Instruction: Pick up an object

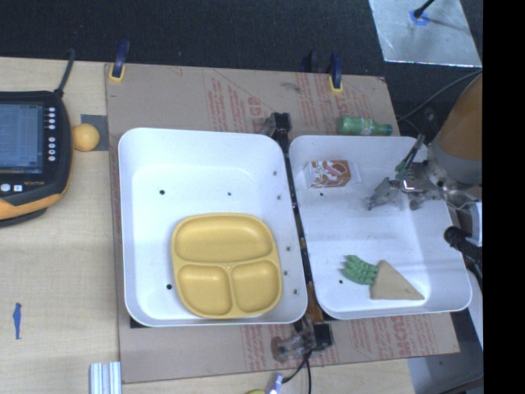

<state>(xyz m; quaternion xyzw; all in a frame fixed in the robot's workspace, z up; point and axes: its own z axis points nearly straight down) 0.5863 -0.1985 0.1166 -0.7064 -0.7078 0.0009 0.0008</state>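
The right bin (426,236) holds three things. A small red-and-white packet (328,173) lies near its far left corner. A green leafy toy (358,269) and a tan wedge (395,284) lie touching each other near its front edge. My gripper (397,199) hangs over the far right part of this bin, to the right of the packet. Its fingers are spread open with nothing between them. The left bin (164,179) holds a yellow divided plate (225,265).
A green bottle (365,126) lies on the cardboard just behind the right bin. Left of the bins are a yellow ball (85,136) and a teach pendant (29,158). Clamps hold the cardboard at its far edge.
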